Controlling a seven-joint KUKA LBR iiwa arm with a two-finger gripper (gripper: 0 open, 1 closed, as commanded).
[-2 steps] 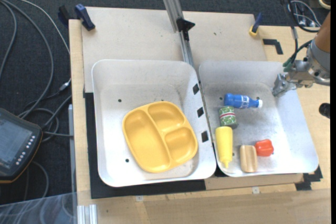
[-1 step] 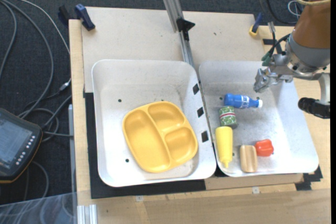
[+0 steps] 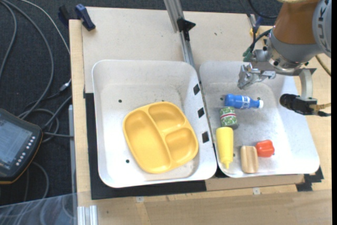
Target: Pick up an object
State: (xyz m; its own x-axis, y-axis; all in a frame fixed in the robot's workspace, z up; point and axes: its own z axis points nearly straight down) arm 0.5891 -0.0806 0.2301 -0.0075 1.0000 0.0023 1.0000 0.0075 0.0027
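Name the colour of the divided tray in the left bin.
Yellow; the divided tray shows plainly in the camera view.

Bright even overhead light, soft faint shadows, mild glare on the white bins (image 3: 105, 79), slightly grainy, sharp throughout
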